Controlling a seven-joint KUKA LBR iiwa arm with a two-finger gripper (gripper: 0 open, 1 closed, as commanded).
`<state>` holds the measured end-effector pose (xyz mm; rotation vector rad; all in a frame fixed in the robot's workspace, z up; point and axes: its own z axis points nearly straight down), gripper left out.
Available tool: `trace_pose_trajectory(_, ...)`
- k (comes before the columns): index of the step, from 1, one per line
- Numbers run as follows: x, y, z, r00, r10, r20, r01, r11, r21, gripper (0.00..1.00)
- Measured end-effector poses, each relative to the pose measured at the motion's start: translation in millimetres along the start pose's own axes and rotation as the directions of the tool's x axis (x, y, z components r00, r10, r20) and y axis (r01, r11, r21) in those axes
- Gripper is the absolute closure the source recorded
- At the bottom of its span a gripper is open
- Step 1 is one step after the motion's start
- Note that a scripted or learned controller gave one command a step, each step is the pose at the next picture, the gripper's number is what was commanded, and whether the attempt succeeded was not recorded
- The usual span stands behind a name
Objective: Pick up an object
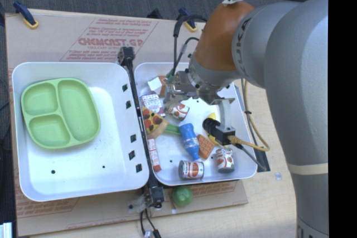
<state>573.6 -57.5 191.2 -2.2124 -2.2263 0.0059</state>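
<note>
Two shallow white bins sit side by side on a table (268,192) covered with brown printed cardboard. The right bin (245,170) holds a loose jumble of small things. At its centre lies a blue bottle (188,141), on its side and pointing toward 11 o'clock. Just to the bottle's 4 o'clock is an orange waffle-patterned piece (206,146), touching it. At 6 o'clock from the bottle a red and white can (191,170) lies on its side near the bin's front wall, and a second red and white can (225,160) rests at 4 o'clock. A slice of toy pizza (153,121) lies at the bottle's 9 o'clock, against the divider between the bins, with a small red and white packet (150,102) above it at 11 o'clock. The grey arm with its orange band (223,36) comes in from 3 o'clock and hangs over the upper half of this bin, covering part of it. The end effector (177,98) is low among the clutter at the bottle's 12 o'clock, beside another small red and white can (178,112); whether it is spread or pressed together cannot be told. The left bin (83,175) carries a pale green divided plate (59,113) at its 10 o'clock. A green ball (181,195) sits outside the bins at 6 o'clock.
</note>
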Motion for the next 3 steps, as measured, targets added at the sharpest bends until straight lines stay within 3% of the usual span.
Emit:
trace_pose_trajectory(1, 0, 0, 0, 1.000, 0.000, 0.000, 0.000, 1.000, -0.001, 0.00)
trace_pose_trajectory(2, 12, -10, -52, 1.000, 0.001, -0.001, -0.001, 1.000, -0.005, 0.00)
trace_pose_trajectory(3, 62, -65, -64, 1.000, -0.002, 0.000, 0.002, 1.000, -0.002, 0.00)
